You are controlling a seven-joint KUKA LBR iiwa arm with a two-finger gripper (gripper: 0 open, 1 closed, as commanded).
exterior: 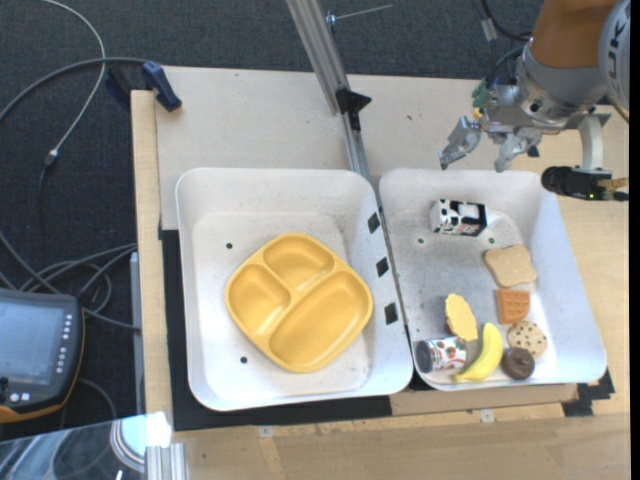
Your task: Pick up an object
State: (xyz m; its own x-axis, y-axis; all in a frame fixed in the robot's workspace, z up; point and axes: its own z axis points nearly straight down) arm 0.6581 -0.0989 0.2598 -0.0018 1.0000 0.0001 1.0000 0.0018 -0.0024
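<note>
Two shallow white plastic bins sit side by side on the bench. The left bin [200, 208] carries a yellow three-compartment plastic plate [299, 301] at its centre. The right bin [565, 268] holds the small items. Near its far edge lies a black-and-white patterned carton [459, 217] on its side. Along the right side and near edge: a tan slice of toy bread [510, 265], an orange square cracker [512, 303], a yellow wavy chip [460, 317], a yellow toy banana [484, 354], a speckled round cookie [526, 339], a dark brown doughnut [517, 364] and a small printed can [442, 353] lying in the near-left corner.

The two-finger gripper [488, 148] hangs above the bench just beyond the right bin's far edge, fingers spread apart, holding nothing.

The carton, nearest and well apart from its neighbours, appears the soundest target: descend vertically, straddle its narrow width, close only once low.
</note>
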